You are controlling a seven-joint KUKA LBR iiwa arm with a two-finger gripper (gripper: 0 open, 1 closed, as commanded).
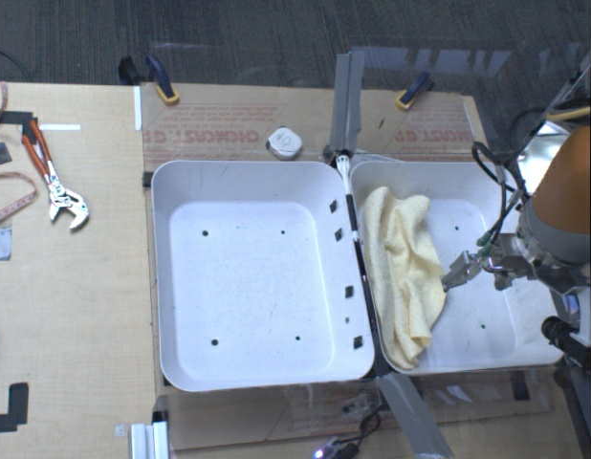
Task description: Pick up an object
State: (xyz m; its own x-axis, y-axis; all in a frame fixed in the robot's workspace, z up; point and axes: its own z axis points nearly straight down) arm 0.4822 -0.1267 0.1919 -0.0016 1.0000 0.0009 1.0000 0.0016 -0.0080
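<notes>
The grey two-finger gripper (458,273) sits low over the right-hand shallow white plastic bin (487,347), reaching in from the right with its tip pointed at the crumpled pale-yellow terry cloth (403,271). The tip is right at the cloth's right edge, near the middle of its length, and seems to touch it or lie just beside it. At this size and angle I cannot tell how far apart the jaws stand, nor whether any fold of fabric lies between them, so no grasp can be claimed.

The cloth lies in a long heap along the left wall of the right bin, running from near the back rim to the front corner, resting on the bin floor with no part visibly raised.

The left-hand shallow white plastic bin (166,285) stands just beside it, across the shared divider. On the wooden bench, well apart to the left, lie red-handled pliers (47,175).

By my judgement the task is at the approach or contact stage: the arm is at the cloth, while securing it and lifting it clear remain to be done.
</notes>
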